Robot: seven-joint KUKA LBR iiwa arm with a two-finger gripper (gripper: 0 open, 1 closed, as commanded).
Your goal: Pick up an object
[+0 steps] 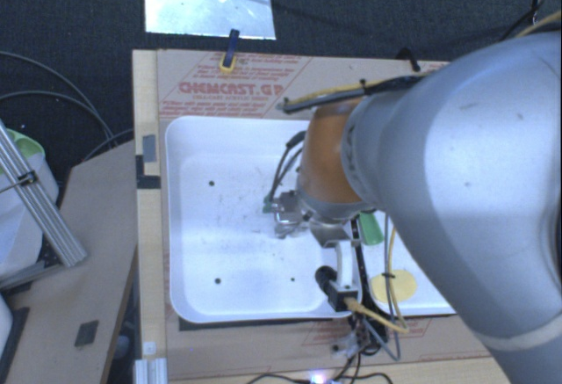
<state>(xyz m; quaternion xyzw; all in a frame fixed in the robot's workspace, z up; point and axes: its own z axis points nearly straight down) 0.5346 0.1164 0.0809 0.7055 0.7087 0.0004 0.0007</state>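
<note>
Your gripper point(283, 217) sits low in the left bin point(189, 198); you cannot tell its state. The green thing point(372, 228) lies to its right, behind the arm.

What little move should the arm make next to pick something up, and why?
Probably swing right, toward the green thing and yellow disc peeking out beside the arm. The tool sits low over the left bin, where nothing to grab shows near it.
</note>
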